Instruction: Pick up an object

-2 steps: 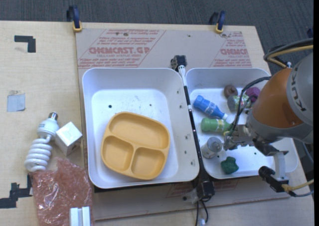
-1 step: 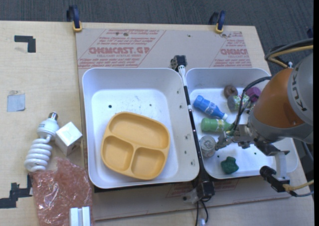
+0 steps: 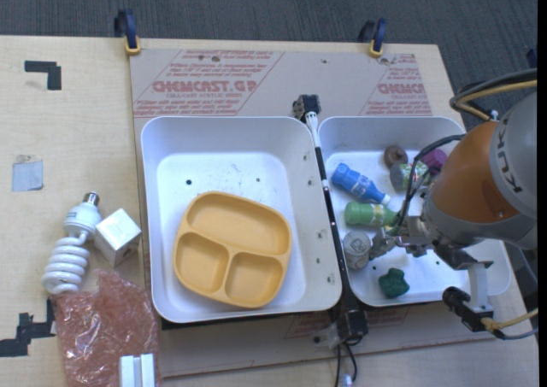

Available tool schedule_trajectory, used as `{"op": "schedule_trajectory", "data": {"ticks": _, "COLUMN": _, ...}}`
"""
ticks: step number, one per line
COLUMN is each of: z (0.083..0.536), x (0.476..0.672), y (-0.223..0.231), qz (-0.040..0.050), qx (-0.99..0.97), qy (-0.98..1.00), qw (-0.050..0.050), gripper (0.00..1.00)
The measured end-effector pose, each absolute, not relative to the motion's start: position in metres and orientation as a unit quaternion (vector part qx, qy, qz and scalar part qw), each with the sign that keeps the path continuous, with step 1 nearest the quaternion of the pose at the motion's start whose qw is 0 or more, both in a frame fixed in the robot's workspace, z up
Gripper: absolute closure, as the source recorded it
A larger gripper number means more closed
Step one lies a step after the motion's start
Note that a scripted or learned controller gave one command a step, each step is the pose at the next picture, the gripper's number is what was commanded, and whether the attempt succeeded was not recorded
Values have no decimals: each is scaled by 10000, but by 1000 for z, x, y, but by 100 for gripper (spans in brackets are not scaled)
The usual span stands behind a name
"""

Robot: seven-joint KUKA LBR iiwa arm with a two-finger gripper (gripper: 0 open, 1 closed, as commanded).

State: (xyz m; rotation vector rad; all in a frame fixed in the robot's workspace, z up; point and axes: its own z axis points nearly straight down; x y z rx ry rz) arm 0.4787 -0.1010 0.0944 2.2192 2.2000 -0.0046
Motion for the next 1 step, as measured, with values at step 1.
{"op": "schedule_trajectory", "data": {"ticks": 1, "z": 103, "x": 480, "y": -98, "qz": 1, "qx": 7087, "qy": 7055, "qw": 47, "gripper": 100}}
